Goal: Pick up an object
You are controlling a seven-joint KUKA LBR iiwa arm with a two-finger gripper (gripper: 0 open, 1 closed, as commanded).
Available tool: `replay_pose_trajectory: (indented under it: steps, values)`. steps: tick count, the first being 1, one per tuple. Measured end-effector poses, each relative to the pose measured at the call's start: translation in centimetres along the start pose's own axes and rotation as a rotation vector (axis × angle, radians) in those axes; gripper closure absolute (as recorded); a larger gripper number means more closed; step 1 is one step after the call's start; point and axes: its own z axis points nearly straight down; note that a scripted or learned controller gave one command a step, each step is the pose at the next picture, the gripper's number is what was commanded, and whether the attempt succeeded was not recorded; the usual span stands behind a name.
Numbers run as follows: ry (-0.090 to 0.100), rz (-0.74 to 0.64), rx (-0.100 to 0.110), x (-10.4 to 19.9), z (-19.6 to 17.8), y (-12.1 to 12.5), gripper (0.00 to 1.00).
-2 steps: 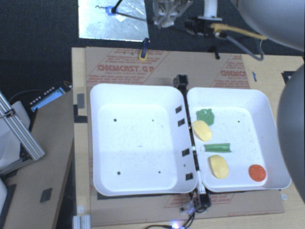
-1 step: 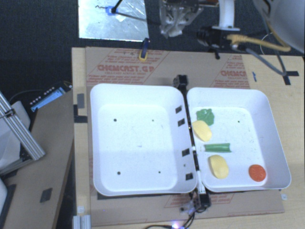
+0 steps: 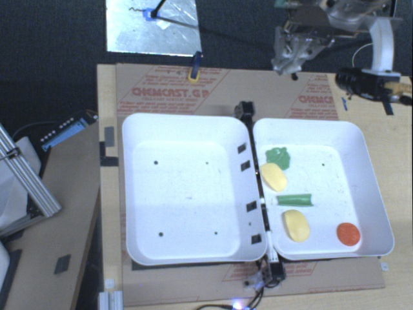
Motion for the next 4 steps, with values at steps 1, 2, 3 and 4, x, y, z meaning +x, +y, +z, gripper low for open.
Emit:
replay_pose_trajectory:
  steps: [1,2,3,4]
  values:
    - [0.0,0.0,-0.001,-6.9,0.0,-4.4,1.0]
    - [0.0,-0.001,-0.002,-13.0,0.0,-6.7,1.0]
    - [-0.002,0.003,-0.003,-21.6,0.0,-8.3,1.0]
    - [-0.002,-0.002,-0.003,-27.6,0.0,-8.2,1.0]
